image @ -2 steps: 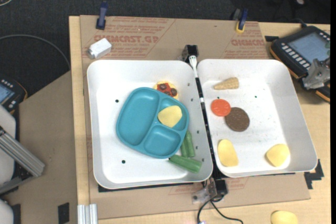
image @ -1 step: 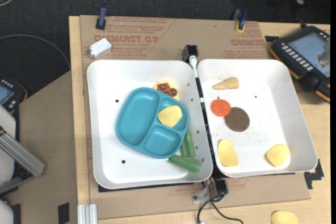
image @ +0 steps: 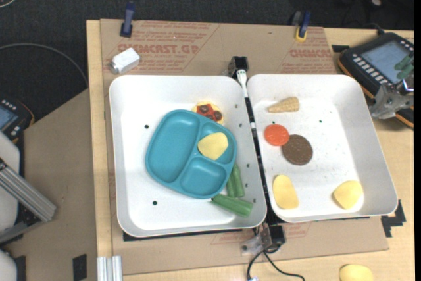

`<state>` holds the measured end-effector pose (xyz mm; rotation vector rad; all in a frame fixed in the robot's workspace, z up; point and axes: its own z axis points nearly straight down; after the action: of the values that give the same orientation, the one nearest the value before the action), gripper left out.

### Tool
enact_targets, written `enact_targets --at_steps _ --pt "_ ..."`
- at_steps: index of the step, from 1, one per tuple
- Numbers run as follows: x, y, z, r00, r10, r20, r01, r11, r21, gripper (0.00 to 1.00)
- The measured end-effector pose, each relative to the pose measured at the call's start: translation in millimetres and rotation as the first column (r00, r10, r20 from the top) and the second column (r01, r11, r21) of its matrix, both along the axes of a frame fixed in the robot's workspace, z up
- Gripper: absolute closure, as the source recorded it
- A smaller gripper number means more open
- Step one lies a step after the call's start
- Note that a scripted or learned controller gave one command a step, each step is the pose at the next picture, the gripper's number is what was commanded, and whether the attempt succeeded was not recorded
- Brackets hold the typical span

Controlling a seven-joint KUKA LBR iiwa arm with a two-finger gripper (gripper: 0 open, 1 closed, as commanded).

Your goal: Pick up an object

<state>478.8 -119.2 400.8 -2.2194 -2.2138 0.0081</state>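
Orange, a small round plastic-looking disc (image: 277, 135) is lying flat in the right white bin (image: 368, 141); you are probably facing light, stiff, slippery edges. Gripper state: cannot tell.

A small white block (image: 125, 60) lies on my bench (image: 197, 43) behind the left bin. Blue (image: 127, 20) and yellow (image: 302, 25) clamps grip the back edge; a black pendant (image: 378, 66) rests at the right.
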Motion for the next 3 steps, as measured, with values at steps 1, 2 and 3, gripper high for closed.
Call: enact_targets --at_steps 1,2,3 --pt "1 58 97 1.0 0.01 0.022 -0.01 1.0 -0.001 1.0" --pt "0 75 0 1.0 0.002 0.004 -0.002 1.0 0.0 1.0" --pt "1 107 93 1.0 0.007 0.022 -0.007 1.0 -0.001 1.0"
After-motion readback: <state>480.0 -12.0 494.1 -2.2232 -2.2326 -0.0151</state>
